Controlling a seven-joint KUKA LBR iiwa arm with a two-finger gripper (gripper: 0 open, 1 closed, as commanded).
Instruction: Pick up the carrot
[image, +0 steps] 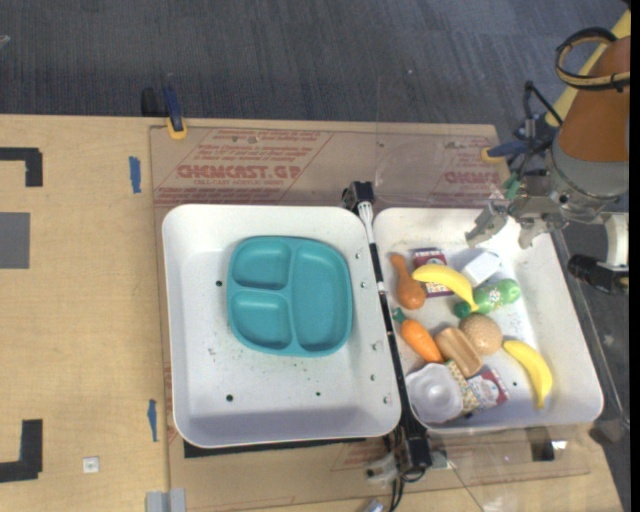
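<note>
Right bin (580, 390) holds the carrot (421, 341) (among bananas); left bin (190, 330), a teal tray (291, 296).

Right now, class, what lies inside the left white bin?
Inside the left white bin lies a teal divided tray with three compartments, flat near the middle. The bin floor around it shows small dark holes. Whatever is beneath the tray is covered and cannot be seen.

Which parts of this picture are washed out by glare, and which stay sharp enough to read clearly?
In the camera view, glare whitens the right bin's far wall and floor beneath the claw, blurring its fingers against the white; the carrot and bananas stay crisp and saturated; the teal tray in the left bin is evenly lit with soft shadows at its rim.
</note>
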